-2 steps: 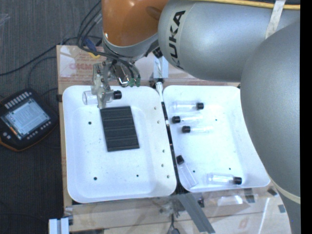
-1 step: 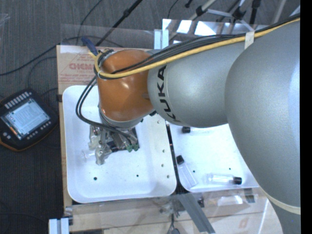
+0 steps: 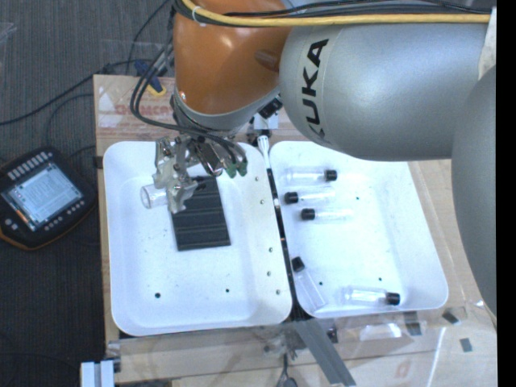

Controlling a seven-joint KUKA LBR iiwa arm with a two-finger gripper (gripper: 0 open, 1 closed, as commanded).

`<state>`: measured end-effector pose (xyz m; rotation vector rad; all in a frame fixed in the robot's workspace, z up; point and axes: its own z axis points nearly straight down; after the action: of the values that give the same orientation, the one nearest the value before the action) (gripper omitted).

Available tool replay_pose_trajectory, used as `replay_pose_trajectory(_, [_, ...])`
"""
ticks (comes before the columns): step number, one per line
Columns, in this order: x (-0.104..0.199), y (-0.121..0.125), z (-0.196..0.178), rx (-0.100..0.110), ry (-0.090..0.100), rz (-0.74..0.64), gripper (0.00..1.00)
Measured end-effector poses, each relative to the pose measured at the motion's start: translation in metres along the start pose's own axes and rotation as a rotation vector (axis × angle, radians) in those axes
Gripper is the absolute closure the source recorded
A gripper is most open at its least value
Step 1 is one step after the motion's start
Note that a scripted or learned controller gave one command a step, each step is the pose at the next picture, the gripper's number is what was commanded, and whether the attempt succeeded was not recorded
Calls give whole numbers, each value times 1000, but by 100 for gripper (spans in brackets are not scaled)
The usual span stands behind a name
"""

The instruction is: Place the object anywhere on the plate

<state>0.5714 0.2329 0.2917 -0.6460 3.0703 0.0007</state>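
Now look at the left bin [image 3: 129,297]: your gripper [image 3: 176,185] hangs low over its upper half, at the top left corner of the dark ribbed plate [image 3: 201,216]. A clear tube [image 3: 155,193] lies crosswise at the jaws, its open end sticking out to the left of the fingers, and it appears to sit between them, so the jaws read as clenched on the tube. That tube is beside the plate's upper left corner, over the white bin floor, with its inner end about at the plate's edge; whether it touches the plate you cannot tell from this angle. The plate itself lies flat, slightly turned, in the middle of the left bin.

In the right bin [image 3: 419,248] you have more clear tubes with black caps: three near the upper left [image 3: 310,193], one along the left wall lower down [image 3: 305,280], and one near the bottom [image 3: 369,297]. A pendant [image 3: 40,196] rests off the counter [image 3: 121,103] to the left.
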Motion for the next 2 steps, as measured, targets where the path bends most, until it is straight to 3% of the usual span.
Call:
replay_pose_trajectory(1, [-11,-5,92,-1,4,-96,100])
replay_pose_trajectory(2, [-80,-35,61,-1,-1,-151,100])
